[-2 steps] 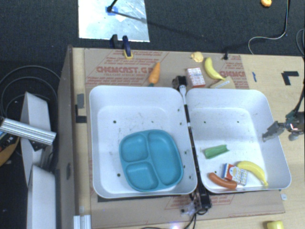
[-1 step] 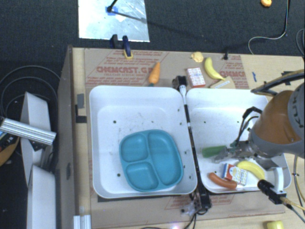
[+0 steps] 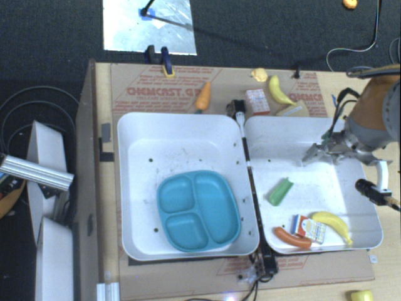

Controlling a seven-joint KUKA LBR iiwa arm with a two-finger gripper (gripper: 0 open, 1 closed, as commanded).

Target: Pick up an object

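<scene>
Dark carpeted floor surrounds a cardboard-topped bench (image 3: 156, 86) bearing two shallow white bins side by side.

Item 1 — gripper (image 3: 319, 150): hangs over the upper part of the right bin (image 3: 276, 137), reaching in from the right. Whether it is spread or closed cannot be told at this angle; nothing is seen held in it.

Item 2 — candidate objects, right bin: green block (image 3: 280, 191) near the middle, lying alone and nearest the gripper; along the lower edge, a sausage (image 3: 292, 237), a small carton (image 3: 309, 227) and a yellow banana (image 3: 334, 224), close-packed and touching or nearly so.

Recommended handling: the green block looks the cleanest pick — standing apart from its neighbours, it leaves room on both sides. Align across its narrow width, descend square, and close only once seated low. The crowded trio risks a glancing grip.

Item 3 — left bin (image 3: 182, 130): holds a blue divided tray (image 3: 198, 210).

Item 4 — bench behind the bins: carrot (image 3: 203, 96), second banana (image 3: 279, 91), small box (image 3: 257, 101).

Item 5 — surroundings: shiny sheet (image 3: 149, 17) on the floor beyond the bench, cables at left, an aluminium rail (image 3: 34, 171).
</scene>
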